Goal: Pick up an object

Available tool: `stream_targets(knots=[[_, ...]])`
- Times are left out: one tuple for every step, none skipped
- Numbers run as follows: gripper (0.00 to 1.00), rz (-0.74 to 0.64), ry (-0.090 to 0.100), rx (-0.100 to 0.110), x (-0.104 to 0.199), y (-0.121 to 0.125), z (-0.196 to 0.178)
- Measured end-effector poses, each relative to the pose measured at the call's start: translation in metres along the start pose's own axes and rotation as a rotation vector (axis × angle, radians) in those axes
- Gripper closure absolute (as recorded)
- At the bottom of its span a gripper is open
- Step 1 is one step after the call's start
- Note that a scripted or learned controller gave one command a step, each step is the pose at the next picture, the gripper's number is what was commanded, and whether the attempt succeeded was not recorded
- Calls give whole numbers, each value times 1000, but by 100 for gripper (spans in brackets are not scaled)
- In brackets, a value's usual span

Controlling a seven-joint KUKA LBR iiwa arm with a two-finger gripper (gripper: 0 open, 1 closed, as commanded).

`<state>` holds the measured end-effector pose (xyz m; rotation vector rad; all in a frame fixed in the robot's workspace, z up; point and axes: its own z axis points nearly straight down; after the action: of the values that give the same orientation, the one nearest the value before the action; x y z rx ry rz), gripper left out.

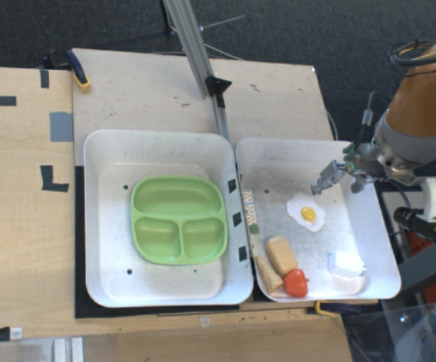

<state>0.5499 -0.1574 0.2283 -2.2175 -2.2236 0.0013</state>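
Fried egg [307, 215] lying flat in the right bin [369, 225] — probably light, thin and floppy, best pinched at its rim — just below the pincer [337, 176], whose opening cannot be told.

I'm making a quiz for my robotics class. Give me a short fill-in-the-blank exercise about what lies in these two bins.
1. The green plate lies in the ____ bin.
2. The fried egg has a ____ yolk.
3. The tomato beside the bread roll is ____.
4. The gripper is above the ____ bin.

Missing words: left; yellow; red; right
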Motion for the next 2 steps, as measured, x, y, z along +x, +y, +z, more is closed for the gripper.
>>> stream_targets(knots=[[0, 0, 0, 0, 0, 0, 0], [0, 2, 1, 7, -2, -6, 63]])
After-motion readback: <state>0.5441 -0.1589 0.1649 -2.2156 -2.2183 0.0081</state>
